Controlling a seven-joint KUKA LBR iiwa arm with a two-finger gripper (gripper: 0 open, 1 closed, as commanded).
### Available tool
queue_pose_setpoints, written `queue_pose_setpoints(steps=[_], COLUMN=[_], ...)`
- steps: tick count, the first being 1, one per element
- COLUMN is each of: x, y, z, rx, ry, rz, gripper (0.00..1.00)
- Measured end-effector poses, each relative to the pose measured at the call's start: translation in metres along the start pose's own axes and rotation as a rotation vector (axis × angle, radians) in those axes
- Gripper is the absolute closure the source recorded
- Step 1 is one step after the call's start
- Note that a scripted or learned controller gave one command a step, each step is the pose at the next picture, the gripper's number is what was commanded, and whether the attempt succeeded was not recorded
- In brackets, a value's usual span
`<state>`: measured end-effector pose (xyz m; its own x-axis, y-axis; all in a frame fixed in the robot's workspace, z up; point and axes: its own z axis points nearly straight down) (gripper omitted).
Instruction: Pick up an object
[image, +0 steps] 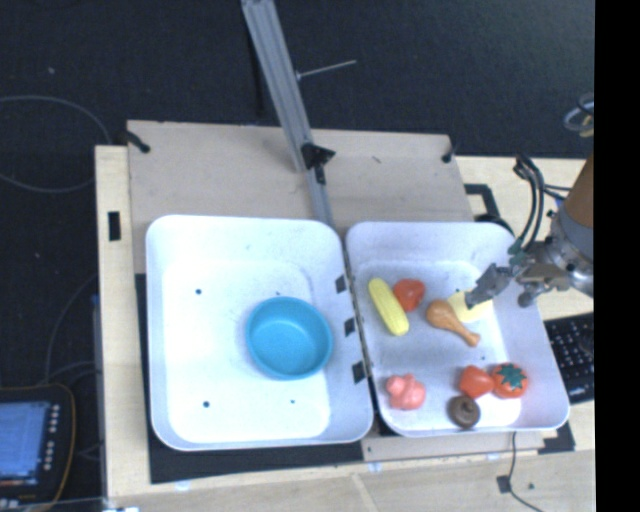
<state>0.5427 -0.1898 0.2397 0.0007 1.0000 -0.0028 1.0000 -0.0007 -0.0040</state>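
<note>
While it hangs over the right bin (520, 330):
Gripper (483, 293): grip state unclear, above a pale yellow piece (474, 310).
Drumstick (452, 322): just left.
Corn (388, 306): farther left.
Blue bowl (289, 337): left bin (180, 300).

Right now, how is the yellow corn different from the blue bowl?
The corn is yellow, long and thin; the blue bowl is round and hollow. The corn is much smaller than the bowl. The corn lies in the right bin among other toy foods, touching a red one; the bowl sits alone in the left bin. Both rest on a white bin floor, and neither is at the gripper.
</note>
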Motion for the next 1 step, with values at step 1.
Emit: queue_pose_setpoints(steps=[1], x=[0.0036], y=[-0.0002], z=[0.0441], rx=[-0.001], ry=[0.001], rz=[0.002], gripper=[0.0])
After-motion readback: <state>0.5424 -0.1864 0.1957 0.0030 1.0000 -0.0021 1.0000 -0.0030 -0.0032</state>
